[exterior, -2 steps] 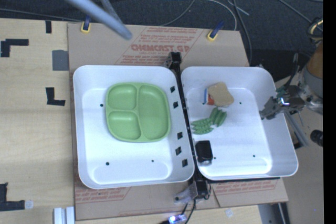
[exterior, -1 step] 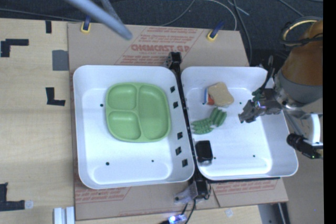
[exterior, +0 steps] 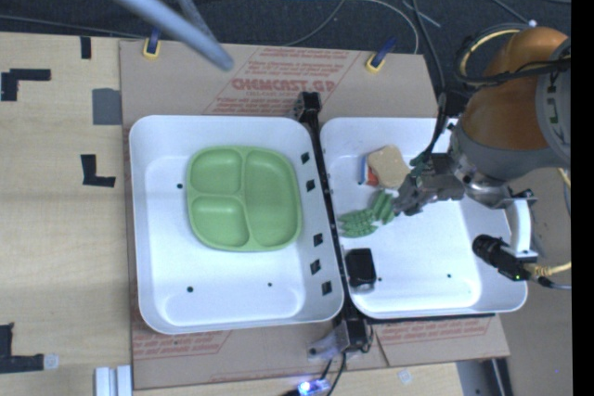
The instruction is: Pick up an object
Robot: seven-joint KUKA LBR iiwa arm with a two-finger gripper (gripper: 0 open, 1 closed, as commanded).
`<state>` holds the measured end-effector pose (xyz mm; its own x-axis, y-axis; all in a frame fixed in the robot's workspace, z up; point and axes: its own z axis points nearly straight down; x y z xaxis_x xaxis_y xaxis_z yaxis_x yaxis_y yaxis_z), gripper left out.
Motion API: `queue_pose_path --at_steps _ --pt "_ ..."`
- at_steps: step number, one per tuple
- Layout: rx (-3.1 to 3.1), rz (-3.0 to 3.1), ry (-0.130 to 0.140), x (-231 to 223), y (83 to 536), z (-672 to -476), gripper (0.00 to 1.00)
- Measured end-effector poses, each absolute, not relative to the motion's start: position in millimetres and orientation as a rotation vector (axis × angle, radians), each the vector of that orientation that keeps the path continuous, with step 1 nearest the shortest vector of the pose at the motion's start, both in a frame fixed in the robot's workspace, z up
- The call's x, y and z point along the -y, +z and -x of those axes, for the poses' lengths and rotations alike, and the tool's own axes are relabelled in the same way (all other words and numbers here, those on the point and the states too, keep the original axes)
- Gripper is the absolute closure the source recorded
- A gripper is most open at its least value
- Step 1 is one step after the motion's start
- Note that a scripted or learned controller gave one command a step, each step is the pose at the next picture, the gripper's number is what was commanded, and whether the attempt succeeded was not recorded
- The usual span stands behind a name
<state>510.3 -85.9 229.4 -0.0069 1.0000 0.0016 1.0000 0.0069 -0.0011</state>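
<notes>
Bench surface of pale wood grain, overlaid by a flat brown cardboard sheet [exterior: 278, 79] printed with red lettering. Two shallow white bins of smooth moulded plastic with rounded corners sit on it side by side, joined along a black centre strip.

Left bin [exterior: 158, 274]: holds one green tray [exterior: 245, 198], matte plastic, rounded-square outline, divided into three recessed compartments, lying flat near the bin's middle.

Right bin [exterior: 445, 283]: holds three loose items. Tan block [exterior: 388, 167], soft-edged and spongy-looking, lying in the upper left part of the bin. Green toy [exterior: 364, 218], knobbly and elongated with a ribbed texture, lying slantwise just below the tan block, its upper right end reaching the gripper tip. Black object [exterior: 360, 267], small, boxy and glossy, lying near the bin's lower left edge, apart from the green toy.

Arm: grey metal body with a rounded orange band, entering from the right above the right bin. Gripper [exterior: 408, 199]: dark, narrow, angled down and left, its tip at the green toy's end; whether the fingers are spread or closed on the toy cannot be told
</notes>
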Motion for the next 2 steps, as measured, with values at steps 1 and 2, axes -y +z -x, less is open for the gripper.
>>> queue_pose_path --at_steps 1,2 --pt "2.229 2.211 -0.001 25 236 -507.2 1.00" --pt "2.227 2.214 0.000 -24 242 -506.7 1.00"
